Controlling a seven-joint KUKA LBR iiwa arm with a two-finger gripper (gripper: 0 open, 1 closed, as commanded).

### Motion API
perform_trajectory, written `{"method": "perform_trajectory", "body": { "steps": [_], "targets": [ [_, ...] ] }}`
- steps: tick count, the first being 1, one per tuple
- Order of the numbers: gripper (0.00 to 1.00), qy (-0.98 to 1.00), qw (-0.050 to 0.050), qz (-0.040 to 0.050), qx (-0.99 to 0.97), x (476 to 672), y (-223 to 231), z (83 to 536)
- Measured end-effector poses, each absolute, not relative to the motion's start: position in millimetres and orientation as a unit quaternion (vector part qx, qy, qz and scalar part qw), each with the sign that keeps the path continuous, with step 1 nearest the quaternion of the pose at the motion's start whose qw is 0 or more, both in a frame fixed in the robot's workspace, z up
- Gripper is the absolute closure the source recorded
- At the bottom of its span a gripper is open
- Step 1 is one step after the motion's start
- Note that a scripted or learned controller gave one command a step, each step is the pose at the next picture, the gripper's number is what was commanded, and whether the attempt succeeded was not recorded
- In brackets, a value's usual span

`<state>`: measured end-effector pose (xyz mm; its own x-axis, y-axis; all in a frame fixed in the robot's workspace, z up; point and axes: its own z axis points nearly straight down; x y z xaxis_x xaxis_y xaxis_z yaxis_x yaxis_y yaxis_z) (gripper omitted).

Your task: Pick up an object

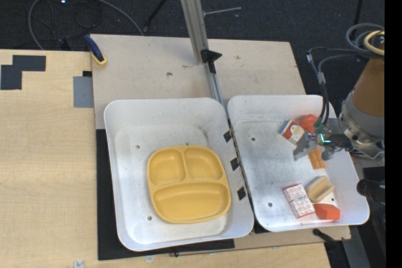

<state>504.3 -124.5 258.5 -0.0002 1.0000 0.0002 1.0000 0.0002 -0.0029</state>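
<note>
My gripper [309,146] hangs low over the right bin [264,154], near its right side, on the grey arm with the orange band [370,88]. Close around it lie a small white and orange carton [292,130], a red-orange piece [309,122] and an orange stick [316,159] partly under the gripper. Nearer the front of that bin are a tan block [320,188], a pink patterned box [298,200] and an orange-red piece [327,213]. I cannot make out anything held.
The left bin [125,135] holds a yellow divided plate [188,184]. A metal post [193,16] stands on the board behind the bins. A wooden tabletop [44,154] lies to the left, and cables run across the dark floor behind.
</note>
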Motion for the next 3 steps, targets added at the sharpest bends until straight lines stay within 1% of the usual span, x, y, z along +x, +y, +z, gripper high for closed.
{"method": "perform_trajectory", "body": {
  "steps": [1, 2, 3],
  "targets": [
    [0.0, -0.707, 0.001, 0.0005, -0.707, 504.6, -125, 259],
    [0.0, -0.707, 0.004, 0.0023, -0.707, 511.0, -123, 198],
    [0.0, -0.707, 0.005, 0.0027, -0.707, 505.2, -127, 135]
  ]
}}
